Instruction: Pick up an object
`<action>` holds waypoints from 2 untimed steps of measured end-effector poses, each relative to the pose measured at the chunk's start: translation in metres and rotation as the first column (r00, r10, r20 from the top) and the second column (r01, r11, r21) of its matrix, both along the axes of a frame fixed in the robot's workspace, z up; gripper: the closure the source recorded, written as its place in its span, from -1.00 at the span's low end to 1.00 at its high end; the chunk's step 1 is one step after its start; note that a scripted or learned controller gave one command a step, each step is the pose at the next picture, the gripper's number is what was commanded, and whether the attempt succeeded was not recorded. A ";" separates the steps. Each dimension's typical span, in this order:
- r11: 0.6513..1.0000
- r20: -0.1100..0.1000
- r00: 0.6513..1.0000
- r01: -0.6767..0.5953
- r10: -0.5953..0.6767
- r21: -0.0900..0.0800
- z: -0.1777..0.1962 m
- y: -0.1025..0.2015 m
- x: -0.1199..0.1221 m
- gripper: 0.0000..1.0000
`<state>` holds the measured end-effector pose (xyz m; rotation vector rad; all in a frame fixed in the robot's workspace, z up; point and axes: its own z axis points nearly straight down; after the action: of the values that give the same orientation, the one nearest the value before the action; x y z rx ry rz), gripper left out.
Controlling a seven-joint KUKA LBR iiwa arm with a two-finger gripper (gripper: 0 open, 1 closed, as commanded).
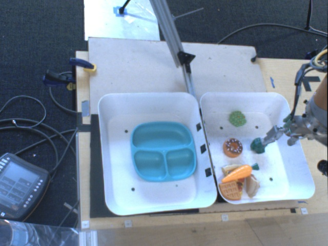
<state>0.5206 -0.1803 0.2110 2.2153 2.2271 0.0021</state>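
At the near edge of the right bin [287, 191] lie a waffle piece [230, 190] and a pale bread piece [251, 185], with an orange carrot [237, 173] just behind them. The left bin [115, 188] carries a blue divided plate [164, 151]. A little farther sits a chocolate donut [232, 147]. Beside it, to the right, the hand [260, 144] meets a dark green object [257, 146]; whether it is clenched on it I cannot tell. Farthest is a green round piece [237, 119].

The arm [315, 114] is cut off by the right edge; end effector [267, 139] fingers too small to read.
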 end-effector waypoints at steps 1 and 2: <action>1.000 0.001 1.000 0.002 -0.002 0.000 0.000 0.000 0.000 -1.00; 1.000 -0.005 1.000 0.006 -0.006 0.000 -0.058 -0.002 -0.009 -1.00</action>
<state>0.5118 -0.1826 0.1532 2.2242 2.2235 -0.0031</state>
